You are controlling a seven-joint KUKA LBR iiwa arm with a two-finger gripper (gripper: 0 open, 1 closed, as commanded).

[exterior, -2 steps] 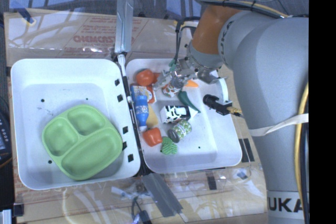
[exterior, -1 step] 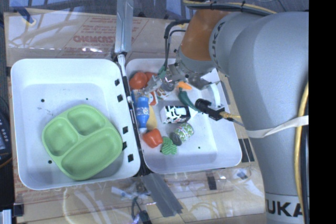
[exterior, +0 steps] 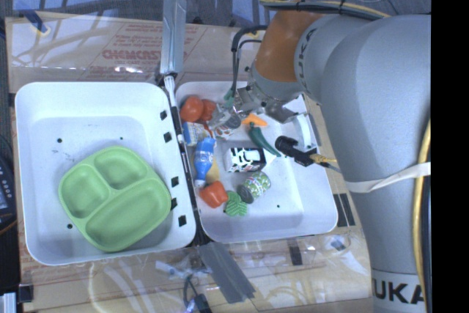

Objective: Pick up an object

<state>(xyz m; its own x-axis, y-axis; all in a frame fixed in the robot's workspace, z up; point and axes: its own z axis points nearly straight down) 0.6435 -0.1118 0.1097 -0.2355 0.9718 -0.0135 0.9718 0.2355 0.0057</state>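
Writing: white letters "UKA" are showing on the arm's (exterior: 366, 106) grey base at the lower right; pale red print on the cardboard sheet (exterior: 110, 48) behind the bins is too faint to read.
Arm: a smooth grey shell with an orange band is reaching over the right bin's (exterior: 319, 212) far edge.
Gripper (exterior: 233, 113): it is hanging low over the far left corner of the right bin, seemingly among the toys; I cannot tell what state it is in.
Objects to pick: a red tomato (exterior: 192, 108) is lying at that far left corner, a blue bottle (exterior: 204, 156) along the left wall, a black-and-white carton (exterior: 247, 157) mid-bin, and a ridged green piece (exterior: 236, 207) near the front edge.
Left bin (exterior: 44, 106): it is carrying a matte green divided plate (exterior: 116, 197) with three compartments toward its front edge.
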